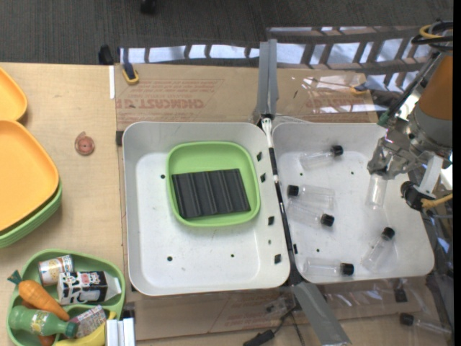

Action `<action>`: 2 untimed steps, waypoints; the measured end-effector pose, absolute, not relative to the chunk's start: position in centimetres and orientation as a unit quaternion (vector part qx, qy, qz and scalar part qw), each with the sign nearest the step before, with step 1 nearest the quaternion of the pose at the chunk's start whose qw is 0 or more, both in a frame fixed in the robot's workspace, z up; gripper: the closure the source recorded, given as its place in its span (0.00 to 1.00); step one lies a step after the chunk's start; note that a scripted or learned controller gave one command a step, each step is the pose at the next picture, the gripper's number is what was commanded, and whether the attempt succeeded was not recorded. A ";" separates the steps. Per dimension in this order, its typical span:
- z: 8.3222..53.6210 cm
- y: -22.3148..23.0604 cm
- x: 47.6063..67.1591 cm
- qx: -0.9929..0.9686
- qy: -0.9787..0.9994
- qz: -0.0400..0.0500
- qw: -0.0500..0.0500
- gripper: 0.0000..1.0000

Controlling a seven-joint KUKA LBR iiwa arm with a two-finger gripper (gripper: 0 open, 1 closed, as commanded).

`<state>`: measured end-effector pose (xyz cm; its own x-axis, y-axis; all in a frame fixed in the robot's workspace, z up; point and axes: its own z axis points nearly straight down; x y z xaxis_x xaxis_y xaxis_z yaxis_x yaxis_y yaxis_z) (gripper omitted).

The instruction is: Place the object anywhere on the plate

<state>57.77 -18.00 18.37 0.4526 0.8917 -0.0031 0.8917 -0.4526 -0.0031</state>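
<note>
Green plate (213,158) holds a dark ribbed block (210,192).

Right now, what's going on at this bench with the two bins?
A grey robot arm reaches in from the right, its gripper over the right bin, where clear black-capped vials lie scattered. One vial sits right under the gripper; whether it is gripped is unclear. The green plate in the left bin carries only a dark ribbed mat.

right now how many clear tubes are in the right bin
5 lying: top, left, middle, bottom, lower right. A sixth hangs beneath the gripper.
</note>
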 end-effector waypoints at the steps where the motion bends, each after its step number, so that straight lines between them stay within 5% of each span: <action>1: 17.6 -16.7 53.1 -0.817 -0.577 0.001 0.001 1.00; 2: 18.0 -16.2 47.7 -0.798 -0.603 0.001 0.001 1.00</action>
<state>47.70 -16.22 18.02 0.2731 0.9620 -0.0003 0.9620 -0.2731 -0.0032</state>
